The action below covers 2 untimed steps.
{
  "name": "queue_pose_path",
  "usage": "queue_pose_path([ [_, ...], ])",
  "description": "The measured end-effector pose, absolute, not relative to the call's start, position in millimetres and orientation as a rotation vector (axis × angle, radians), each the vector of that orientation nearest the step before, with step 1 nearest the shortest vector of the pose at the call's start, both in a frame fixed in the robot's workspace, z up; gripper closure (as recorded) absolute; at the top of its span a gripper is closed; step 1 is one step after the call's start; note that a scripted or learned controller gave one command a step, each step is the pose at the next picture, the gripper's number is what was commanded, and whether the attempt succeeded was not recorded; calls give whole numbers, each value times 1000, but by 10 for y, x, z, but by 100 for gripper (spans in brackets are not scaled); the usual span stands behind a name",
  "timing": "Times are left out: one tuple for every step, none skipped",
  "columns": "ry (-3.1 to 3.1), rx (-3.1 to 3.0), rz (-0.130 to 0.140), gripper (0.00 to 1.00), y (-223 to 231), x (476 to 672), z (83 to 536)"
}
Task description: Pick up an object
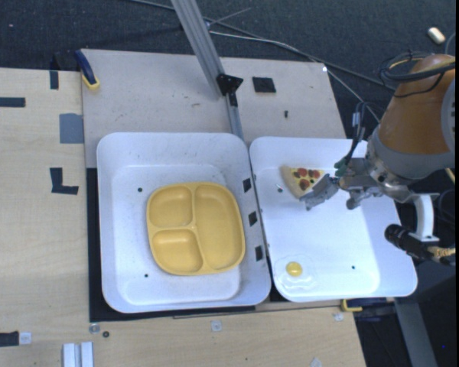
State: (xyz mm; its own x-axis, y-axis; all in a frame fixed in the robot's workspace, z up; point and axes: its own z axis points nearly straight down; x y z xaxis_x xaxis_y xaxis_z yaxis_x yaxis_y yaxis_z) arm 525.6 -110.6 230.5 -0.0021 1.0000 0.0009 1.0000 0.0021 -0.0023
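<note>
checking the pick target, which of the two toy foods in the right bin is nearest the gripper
The pizza slice at the right bin's far end: the gripper hangs right beside it. The fried egg lies apart, at the bin's near edge.

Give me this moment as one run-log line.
gripper: right bin, beside pizza slice | grasp: unconfirmed | fried egg: right bin | yellow tray: left bin

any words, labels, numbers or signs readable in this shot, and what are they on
None: no text, number or brand reads anywhere in the camera view.
The yellow divided plate in the left bin is plain.
The pizza slice toy and the fried egg toy in the right bin carry no print.
The dark tape patches on the bench are blank shapes, not signs.
The arm's orange band shows no legible marking.
</note>
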Motion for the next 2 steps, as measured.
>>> queue_pose_path([
  [-2219,-2217,6,0,-1028,5245,1841],
  [-2217,-2218,7,0,-1101,5174,1338],
])
